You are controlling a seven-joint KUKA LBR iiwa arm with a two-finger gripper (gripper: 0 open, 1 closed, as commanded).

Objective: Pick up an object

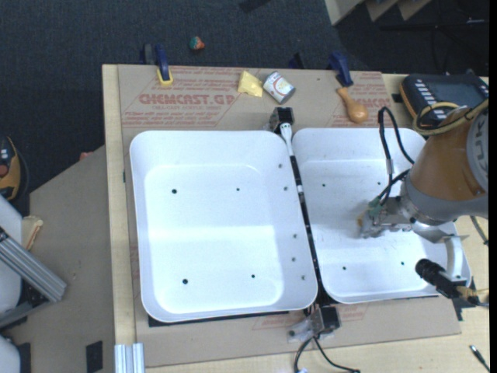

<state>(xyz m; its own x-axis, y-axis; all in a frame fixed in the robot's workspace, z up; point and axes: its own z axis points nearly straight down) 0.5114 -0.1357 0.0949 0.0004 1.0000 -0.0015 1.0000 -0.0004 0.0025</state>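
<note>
Now | gripper (pixel 374 222) low in right bin (pixel 342 282) | finger state unclear | cable (pixel 386 142) beside arm (pixel 450 169)

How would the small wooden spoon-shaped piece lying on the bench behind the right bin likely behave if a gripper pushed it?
The wooden piece looks rigid, so it should probably slide without bending. Its rounded bulb end could let it pivot or roll sideways. It appears small, so likely light and easily knocked along the cardboard sheet.
</note>
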